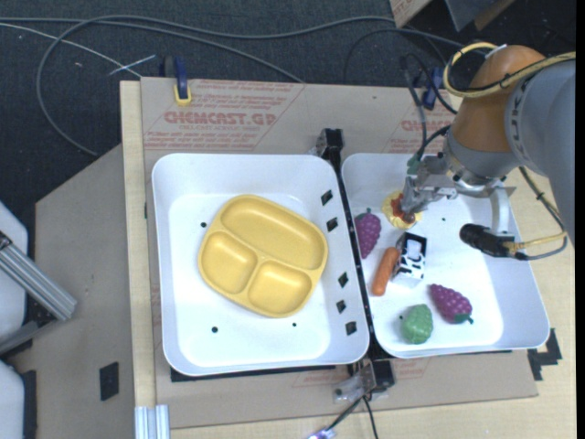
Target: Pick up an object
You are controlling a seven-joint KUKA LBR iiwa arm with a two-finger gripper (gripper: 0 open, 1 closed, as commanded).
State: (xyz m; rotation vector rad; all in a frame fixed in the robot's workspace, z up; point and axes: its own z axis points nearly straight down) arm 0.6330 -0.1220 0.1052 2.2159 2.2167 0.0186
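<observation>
Carrot [386,271] lengthwise on a slant, upper end rightward.

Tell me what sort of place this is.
Probably a robotics lab bench set up for picking trials: two white bins clamped on a board, toy food such as a carrot and grapes, loose cables on the dark floor.

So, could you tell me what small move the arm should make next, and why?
Probably a short lift straight up, to test the grasp. The gripper is low in the right bin, right at a small red-and-yellow toy; whether it holds the toy isn't clear. The carrot and grapes lie close by.
</observation>
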